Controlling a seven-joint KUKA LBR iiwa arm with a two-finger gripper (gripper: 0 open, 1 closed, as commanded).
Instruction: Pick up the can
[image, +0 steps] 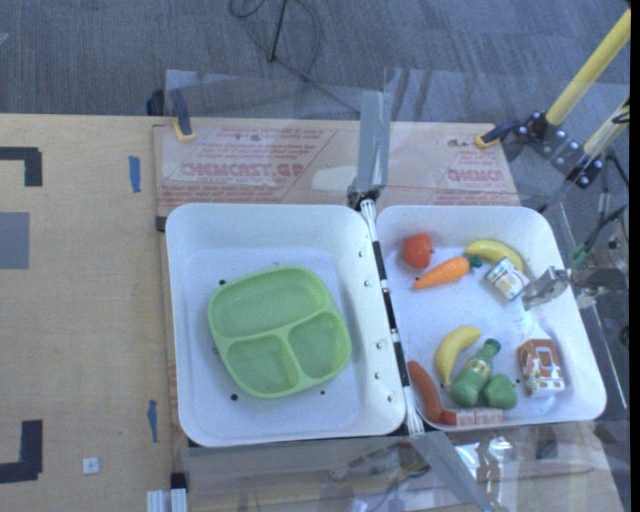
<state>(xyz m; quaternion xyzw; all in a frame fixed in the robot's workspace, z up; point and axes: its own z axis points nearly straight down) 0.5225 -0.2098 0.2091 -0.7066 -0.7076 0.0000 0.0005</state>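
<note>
One can (506, 279) (label unreadable) just beside blurred end effector (547, 287).

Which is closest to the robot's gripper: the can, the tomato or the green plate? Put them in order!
From the gripper, at the right bin's right edge:
1. Can, just to its left.
2. Tomato, at the right bin's upper left.
3. Green plate, over in the left bin.
</note>
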